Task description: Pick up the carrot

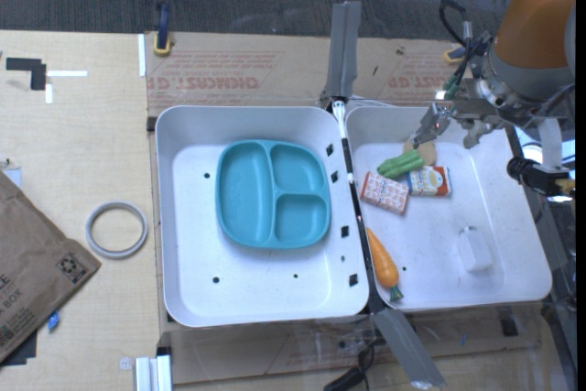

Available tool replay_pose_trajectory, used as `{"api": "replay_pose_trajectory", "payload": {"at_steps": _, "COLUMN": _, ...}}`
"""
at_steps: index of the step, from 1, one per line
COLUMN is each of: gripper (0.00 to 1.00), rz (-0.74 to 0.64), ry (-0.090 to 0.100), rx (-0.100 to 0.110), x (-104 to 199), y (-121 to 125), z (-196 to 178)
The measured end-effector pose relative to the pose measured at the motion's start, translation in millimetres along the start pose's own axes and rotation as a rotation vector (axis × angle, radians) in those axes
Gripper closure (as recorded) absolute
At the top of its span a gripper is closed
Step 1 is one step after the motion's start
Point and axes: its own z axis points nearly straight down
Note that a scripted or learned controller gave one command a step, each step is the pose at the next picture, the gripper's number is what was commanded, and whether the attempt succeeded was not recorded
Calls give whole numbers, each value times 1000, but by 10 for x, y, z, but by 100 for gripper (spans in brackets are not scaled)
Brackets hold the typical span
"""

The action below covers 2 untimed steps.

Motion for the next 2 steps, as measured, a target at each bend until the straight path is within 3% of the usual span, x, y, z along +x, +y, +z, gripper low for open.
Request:
{"api": "replay_pose_trajectory", "payload": {"at_steps": 1, "gripper": 0, "rz": 205, "ry": -1, "rx": -2, "x": -37, "y": 161, "z": -354}}
{"api": "replay_pose_trajectory", "payload": {"at_steps": 2, "gripper": 0, "rz": 158, "ry": -1, "rx": 1, "x": 799, "y": -162, "z": 14}}
